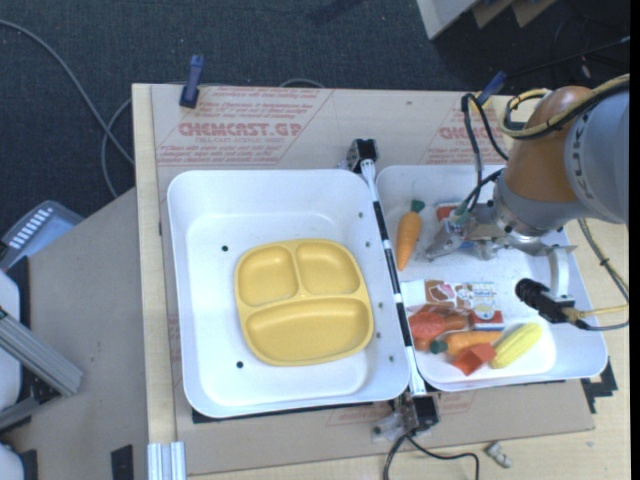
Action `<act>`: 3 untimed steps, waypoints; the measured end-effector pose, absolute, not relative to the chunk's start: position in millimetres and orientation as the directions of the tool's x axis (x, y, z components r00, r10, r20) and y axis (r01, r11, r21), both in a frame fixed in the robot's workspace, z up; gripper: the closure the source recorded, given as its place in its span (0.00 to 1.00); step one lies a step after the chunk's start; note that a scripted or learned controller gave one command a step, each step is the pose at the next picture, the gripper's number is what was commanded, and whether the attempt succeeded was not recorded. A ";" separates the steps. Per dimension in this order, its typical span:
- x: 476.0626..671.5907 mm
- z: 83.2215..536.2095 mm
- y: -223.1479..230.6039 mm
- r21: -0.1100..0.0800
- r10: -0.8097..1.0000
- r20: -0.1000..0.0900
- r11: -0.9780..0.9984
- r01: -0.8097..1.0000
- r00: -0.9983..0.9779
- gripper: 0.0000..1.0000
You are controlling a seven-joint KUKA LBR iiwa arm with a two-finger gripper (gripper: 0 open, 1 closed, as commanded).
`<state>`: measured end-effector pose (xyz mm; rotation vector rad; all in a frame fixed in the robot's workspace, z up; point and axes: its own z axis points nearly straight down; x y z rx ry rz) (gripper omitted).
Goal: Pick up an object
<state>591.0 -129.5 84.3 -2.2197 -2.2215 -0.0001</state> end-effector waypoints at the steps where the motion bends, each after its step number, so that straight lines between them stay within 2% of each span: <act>1: 667.1 114.4 -93.2 0.002 1.000 0.000 0.001 1.000 -0.001 0.00; 2: 645.1 90.7 -91.6 0.015 1.000 -0.004 0.002 1.000 -0.002 0.00; 3: 645.8 101.6 -93.5 0.019 1.000 -0.009 0.002 1.000 -0.002 1.00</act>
